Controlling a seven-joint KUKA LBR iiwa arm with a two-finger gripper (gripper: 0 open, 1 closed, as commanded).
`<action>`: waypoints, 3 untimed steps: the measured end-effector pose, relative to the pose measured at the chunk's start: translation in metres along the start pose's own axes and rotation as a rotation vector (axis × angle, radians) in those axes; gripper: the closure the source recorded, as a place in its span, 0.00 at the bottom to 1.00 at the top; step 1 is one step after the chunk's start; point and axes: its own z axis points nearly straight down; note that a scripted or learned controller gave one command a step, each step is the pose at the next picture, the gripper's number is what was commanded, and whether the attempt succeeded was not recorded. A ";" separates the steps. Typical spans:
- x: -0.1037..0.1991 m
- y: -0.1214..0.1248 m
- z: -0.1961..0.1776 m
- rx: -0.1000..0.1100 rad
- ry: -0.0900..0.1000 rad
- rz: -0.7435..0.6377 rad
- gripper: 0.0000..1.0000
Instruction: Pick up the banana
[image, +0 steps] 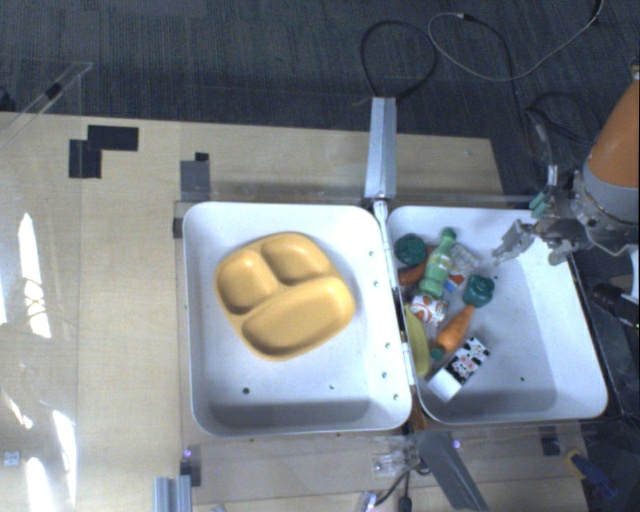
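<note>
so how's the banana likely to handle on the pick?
The banana lies wedged along the right bin's left wall, so the end effector probably gets little finger room. Its curved, smooth-looking skin may slip or pivot. The carrot alongside would likely get nudged.

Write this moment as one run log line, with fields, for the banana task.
gripper: above right bin, upper right | banana: right bin, left wall, not held | left bin: yellow tray
</note>
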 end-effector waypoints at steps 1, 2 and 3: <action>0.054 -0.003 -0.011 -0.001 0.001 0.008 0.00; 0.074 0.023 0.051 -0.001 0.000 -0.361 0.00; 0.097 0.043 0.048 -0.007 -0.002 -0.597 0.00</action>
